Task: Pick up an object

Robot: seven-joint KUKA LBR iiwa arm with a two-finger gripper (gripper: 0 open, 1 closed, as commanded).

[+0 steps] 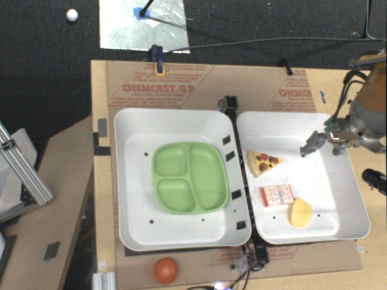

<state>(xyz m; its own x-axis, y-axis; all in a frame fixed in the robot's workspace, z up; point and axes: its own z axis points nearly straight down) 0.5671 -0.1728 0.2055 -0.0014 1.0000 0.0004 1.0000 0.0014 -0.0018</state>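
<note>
A: Over the right bin (357, 222), upper right part, the gripper (314, 144) hangs w/ fingers spread, nothing between them.

B: Closest obj?

A: Pizza slice (263, 162), just left & below, flat on bin floor. Below that a red-white packet (277, 195), w/ a yellow piece (300, 212) touching its lower right corner.

B: Left bin (130, 162)?

A: Green divided tray (190, 177) inside. Red ball (165, 270) sits on the bench in front.

Looking down at a slant from above the counter (199, 77), from a moderate distance, taking in both white bins (130, 162) side by side, arm (369, 116) entering from the right.
</note>
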